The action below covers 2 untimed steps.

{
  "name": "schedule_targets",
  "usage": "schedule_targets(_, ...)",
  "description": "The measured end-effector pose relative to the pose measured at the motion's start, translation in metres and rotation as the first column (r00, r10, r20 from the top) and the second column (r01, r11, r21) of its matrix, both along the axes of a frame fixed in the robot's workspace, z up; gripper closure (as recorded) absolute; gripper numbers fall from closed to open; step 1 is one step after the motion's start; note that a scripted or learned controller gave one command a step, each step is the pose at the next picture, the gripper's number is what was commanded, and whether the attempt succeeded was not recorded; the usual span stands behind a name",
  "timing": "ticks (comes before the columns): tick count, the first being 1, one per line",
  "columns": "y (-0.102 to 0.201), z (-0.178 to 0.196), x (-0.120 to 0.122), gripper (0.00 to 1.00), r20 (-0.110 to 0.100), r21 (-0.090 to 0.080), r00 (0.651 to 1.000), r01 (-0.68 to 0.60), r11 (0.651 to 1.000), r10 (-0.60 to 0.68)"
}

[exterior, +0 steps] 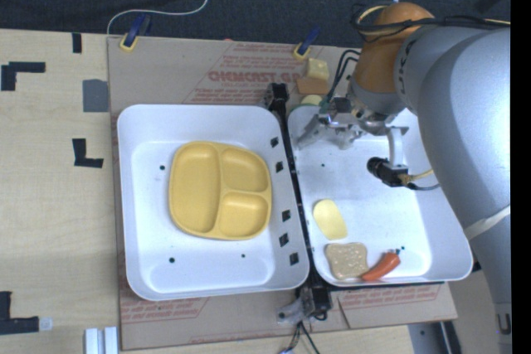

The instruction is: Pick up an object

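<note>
The right bin [415,215] holds three small items near its front. A pale yellow oval piece [329,219] lies left of centre. In front of it sits a tan bread slice [347,259], and an orange carrot [382,266] touches the slice's right side. My gripper [332,127] hangs over the back left corner of this bin, well behind those items, with nothing visibly in it. The grey arm and its orange band [390,46] cover the bin's back right part.
The left bin [137,178] holds a yellow divided plate [220,188]. Behind the bins, on the cardboard, sit a tan block [313,84] and a yellow block [317,66]. A black cable fitting [387,171] hangs from the wrist over the right bin.
</note>
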<state>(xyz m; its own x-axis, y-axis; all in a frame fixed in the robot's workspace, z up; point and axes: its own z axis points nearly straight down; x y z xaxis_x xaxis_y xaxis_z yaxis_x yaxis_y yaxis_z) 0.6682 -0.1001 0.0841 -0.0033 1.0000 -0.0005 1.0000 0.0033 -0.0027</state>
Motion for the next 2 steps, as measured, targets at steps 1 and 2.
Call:
schedule_targets(1, 0.001, 0.01, 0.0, 1.0, 0.002, 0.0, 1.0, 0.0, 1.0, 0.0)
schedule_targets(2, 0.095, 0.107, -0.055, 1.0, 0.009, 0.006, 1.0, -0.007, 1.0, 0.007)
